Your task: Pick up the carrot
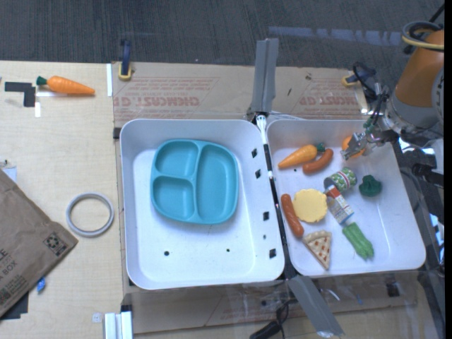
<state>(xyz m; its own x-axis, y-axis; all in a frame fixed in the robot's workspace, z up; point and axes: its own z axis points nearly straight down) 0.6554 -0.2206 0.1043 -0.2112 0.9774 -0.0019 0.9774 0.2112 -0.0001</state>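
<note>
Your orange plastic carrot (298, 155) lies ungrabbed in the right white bin (402, 210), tool (361, 143) hovering near, grip unreadable.

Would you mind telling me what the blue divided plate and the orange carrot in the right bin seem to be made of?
Blue divided plate: likely moulded plastic; uniform colour, soft sheen, rounded compartment ridges. Orange carrot in the right bin: probably plastic toy food; smooth, evenly coloured, faintly glossy, though rubber is possible.

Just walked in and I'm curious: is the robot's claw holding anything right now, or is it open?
Gripper: at the right bin's far edge; cannot be told whether open or closed.
</note>
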